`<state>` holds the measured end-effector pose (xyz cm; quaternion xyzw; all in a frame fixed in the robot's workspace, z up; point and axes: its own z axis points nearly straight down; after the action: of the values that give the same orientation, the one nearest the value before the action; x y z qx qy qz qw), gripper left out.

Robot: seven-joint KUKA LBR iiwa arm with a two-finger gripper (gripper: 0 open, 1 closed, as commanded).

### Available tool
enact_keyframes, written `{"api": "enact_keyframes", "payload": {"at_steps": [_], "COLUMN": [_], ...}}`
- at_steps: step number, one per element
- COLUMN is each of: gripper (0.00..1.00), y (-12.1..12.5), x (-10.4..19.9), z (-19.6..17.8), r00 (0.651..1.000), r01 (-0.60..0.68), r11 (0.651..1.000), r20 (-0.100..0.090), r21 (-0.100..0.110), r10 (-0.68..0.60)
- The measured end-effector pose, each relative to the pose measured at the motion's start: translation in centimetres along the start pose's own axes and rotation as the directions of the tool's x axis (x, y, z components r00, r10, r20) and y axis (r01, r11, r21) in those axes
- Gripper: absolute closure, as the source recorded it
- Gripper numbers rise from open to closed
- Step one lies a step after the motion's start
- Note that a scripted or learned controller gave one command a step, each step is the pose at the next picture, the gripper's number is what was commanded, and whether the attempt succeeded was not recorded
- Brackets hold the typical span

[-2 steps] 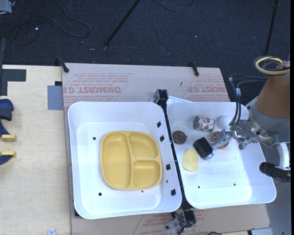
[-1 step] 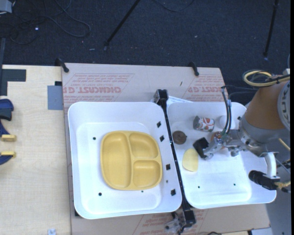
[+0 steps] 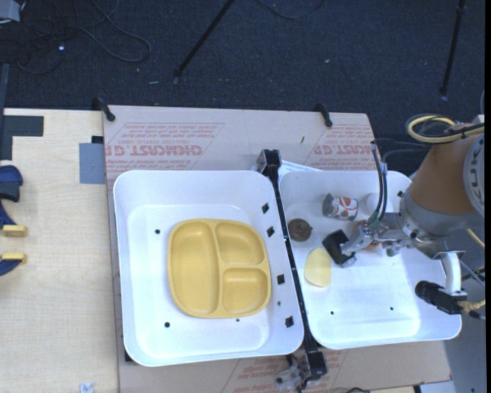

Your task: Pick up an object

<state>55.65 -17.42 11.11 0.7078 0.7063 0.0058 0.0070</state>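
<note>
Two white bins sit side by side; far left of the gripper [image 3: 340, 248], a yellow divided plate [image 3: 219, 267] lies in the left bin [image 3: 139, 219]. Just left of it lie a brown disc [image 3: 299, 230] and a pale yellow piece [image 3: 317, 267]. Above it rests a small can [image 3: 341, 207]. Whether the gripper is parted or closed, I cannot tell.

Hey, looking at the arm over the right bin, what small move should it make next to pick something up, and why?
Probably ease the gripper down and slightly toward the pale yellow piece, which lies just below it in the right bin and is the nearest object. Nothing shows between its jaws yet.
</note>
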Motion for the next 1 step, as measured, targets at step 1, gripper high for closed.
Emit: {"api": "enact_keyframes", "payload": {"at_steps": [1], "gripper": [1.0], "y": [-0.06], "x": [-0.08], "z": [-0.93], "r00": [1.0], "r01": [-0.003], "r11": [1.0], "r20": [-0.002], "r21": [0.004], "r10": [0.003]}}
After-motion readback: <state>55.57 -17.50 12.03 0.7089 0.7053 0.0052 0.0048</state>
